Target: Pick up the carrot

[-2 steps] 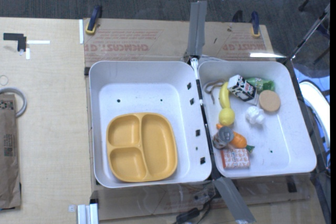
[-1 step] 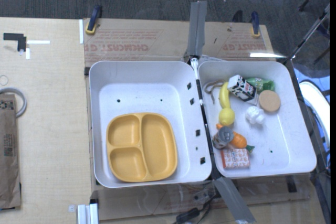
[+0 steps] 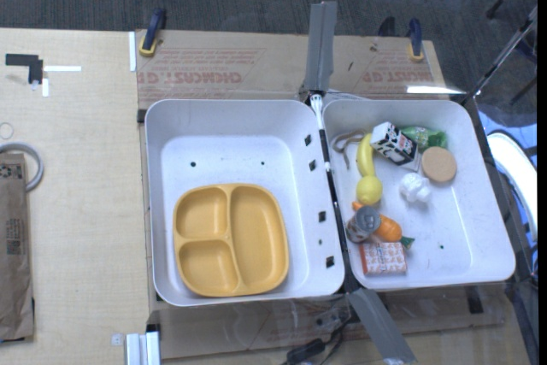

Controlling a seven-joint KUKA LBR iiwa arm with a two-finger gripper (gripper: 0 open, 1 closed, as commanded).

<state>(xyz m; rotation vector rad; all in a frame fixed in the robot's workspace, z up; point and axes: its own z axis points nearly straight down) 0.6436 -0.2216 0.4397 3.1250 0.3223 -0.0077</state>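
Observation:
The carrot (image 3: pixel 390 229) is a small orange piece with a green top, lying in the right bin (image 3: pixel 479 252) near its front left. A grey round object (image 3: pixel 364 223) touches its left side. A red and white packet (image 3: pixel 384 257) lies just in front of it. A yellow banana (image 3: pixel 367 169) lies behind it.
The left bin (image 3: pixel 171 141) holds a yellow divided plate (image 3: pixel 230 238). The right bin also holds a black and white carton (image 3: pixel 392 142), a green item (image 3: pixel 425 135), a tan disc (image 3: pixel 438 165) and a white lump (image 3: pixel 415 189). The bin's right half is bare.

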